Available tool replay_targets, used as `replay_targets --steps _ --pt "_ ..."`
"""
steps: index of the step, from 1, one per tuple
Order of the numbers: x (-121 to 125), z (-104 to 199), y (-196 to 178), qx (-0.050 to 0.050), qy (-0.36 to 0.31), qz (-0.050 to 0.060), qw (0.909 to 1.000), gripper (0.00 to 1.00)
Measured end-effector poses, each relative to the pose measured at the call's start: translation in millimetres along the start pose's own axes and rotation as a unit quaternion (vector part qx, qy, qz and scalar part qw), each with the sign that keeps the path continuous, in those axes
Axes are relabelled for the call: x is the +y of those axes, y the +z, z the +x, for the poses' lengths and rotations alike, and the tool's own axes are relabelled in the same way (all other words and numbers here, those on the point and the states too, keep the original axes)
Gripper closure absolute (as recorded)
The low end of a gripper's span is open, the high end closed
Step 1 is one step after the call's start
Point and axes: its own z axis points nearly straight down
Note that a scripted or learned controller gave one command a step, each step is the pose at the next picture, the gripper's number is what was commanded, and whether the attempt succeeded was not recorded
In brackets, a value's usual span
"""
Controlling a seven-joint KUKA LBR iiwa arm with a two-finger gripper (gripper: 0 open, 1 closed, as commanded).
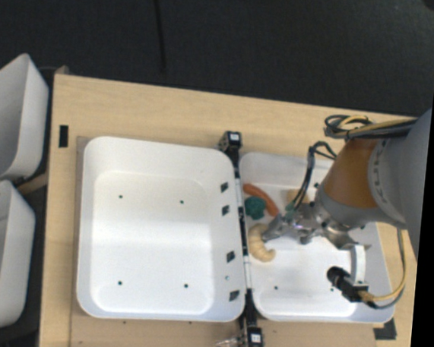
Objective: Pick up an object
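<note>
In the right bin (304,303), near its left wall, lie three small objects: an orange carrot-like piece (264,198), a teal round object (255,207) and a cream curved piece (260,245). My gripper (282,227) reaches down over this bin, just right of these objects and close to the cream piece. Grey wrist parts and cables cover its tips.
The left bin (158,228) sits beside the right one, with black clips (233,231) along the shared edge. The arm's orange band (350,174) and grey body fill the right bin's far right. A black fitting (342,282) hangs low over the right bin.
</note>
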Motion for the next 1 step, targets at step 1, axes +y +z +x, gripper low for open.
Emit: replay_targets --steps 1 --pt "0.3 -4.4 -10.4 -0.001 0.002 -0.001 1.0000 1.00"
